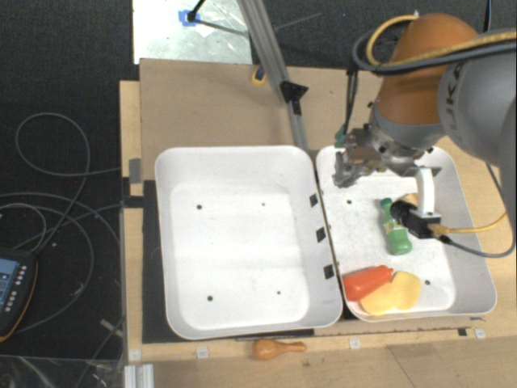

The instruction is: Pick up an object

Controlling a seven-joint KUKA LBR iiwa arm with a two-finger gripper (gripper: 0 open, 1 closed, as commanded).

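Now | step: approach, no grasp seen | gripper (350,168) over right bin (359,234) far-left corner, open/shut: can't tell | next: shift twd green bottle (397,237) mid-bin, descend, clamp.

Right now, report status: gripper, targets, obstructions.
Gripper over right white bin's far-left corner, apart from items. Green plastic bottle, red-orange piece, yellow rounded piece lie nearer. Nothing between.

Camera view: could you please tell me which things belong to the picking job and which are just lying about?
Job in hand: grey gripper; right shallow white bin; green bottle-shaped toy; red-orange oblong piece; yellow rounded piece.

Lying about: left shallow white bin; small orange-brown piece on the bench in front of the bins; black cables at left.
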